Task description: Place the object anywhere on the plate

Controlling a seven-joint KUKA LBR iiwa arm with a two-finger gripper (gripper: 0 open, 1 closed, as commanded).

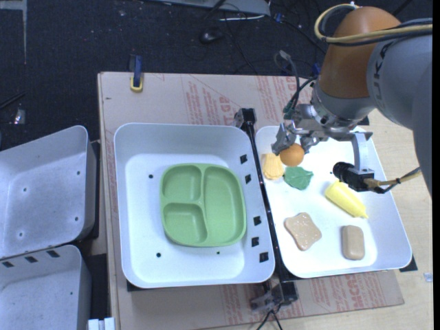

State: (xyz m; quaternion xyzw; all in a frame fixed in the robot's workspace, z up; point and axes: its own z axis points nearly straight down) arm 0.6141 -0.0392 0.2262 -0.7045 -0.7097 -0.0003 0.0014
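The green three-compartment plate (203,204) lies in the middle of the left bin (130,184). My gripper (293,147) hangs over the upper left corner of the right bin (385,239), well to the right of the plate. A small orange ball (292,156) sits between its fingertips, and the fingers are shut on it. Just under the ball lie a pale yellow piece (273,166) and a green piece (298,178).
Also in the right bin are a yellow corn-like piece (346,199), a tan bread slice (302,230) and a small tan block (353,242). The two bins meet at a raised double wall (264,191). A black fixture (349,174) sits by the arm.
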